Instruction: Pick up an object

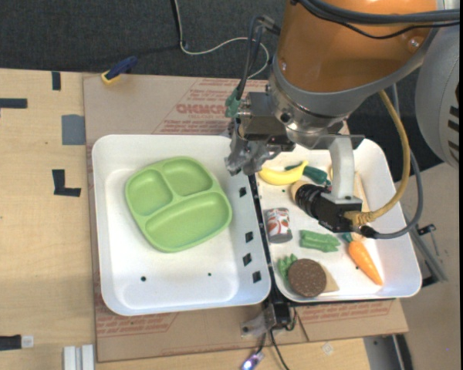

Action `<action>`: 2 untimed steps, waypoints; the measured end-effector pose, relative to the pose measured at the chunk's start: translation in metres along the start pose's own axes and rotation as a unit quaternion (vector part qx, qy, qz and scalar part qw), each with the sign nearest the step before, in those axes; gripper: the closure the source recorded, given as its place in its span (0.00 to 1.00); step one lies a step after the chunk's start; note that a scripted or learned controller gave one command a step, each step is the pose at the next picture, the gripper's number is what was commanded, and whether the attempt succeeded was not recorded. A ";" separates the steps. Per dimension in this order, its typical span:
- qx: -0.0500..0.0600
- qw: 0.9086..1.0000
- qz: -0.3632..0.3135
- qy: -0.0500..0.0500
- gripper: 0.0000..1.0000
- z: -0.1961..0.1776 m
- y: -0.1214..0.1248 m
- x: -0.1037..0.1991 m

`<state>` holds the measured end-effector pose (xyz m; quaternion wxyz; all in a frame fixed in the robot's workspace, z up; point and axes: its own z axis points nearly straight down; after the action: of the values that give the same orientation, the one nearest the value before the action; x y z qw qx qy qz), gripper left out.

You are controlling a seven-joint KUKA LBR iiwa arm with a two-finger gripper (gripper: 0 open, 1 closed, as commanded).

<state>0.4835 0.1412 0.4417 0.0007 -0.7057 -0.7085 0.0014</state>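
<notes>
- Wooden worktop (pixel 31 230), light brown with black angular marks on its left side; a sheet of printed cardboard (pixel 193 110) lies on it beneath two shallow white bins.
- Left bin (pixel 116 284): holds a green divided plate (pixel 177 204) with three compartments, lying flat toward the far side of the bin.
- Right bin (pixel 393 176): holds a cluster of small items, listed below.
- Banana (pixel 280 175), yellow: at the far left of the right bin, close beside the central divider.
- Small can (pixel 278 224), red and white label: near the divider, just nearer than the banana.
- Green pod-shaped toy (pixel 319 242): middle of the right bin, right of the can.
- Carrot (pixel 365 259), orange: right of the green pod, pointing toward the near right corner.
- Round brown cookie (pixel 305 277): at the near edge of the right bin, with a bit of green leaf just left of it.
- Arm (pixel 347 45): grey with a large orange band, reaching in from the right and covering the far part of the right bin.
- Pincer (pixel 243 160): low over the far end of the divider between the bins, just left of the banana; whether its fingers are spread or pressed together cannot be told, and no item is seen between them.
- Yellow and blue clip (pixel 119 68): on the far edge of the worktop, well apart from the bins.
</notes>
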 end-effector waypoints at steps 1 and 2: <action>0.001 1.000 -0.001 0.000 1.00 -0.010 0.000 0.000; 0.001 1.000 -0.001 0.000 1.00 -0.019 0.000 0.001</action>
<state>0.4837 0.1421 0.4609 0.0016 -0.7047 -0.7095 0.0027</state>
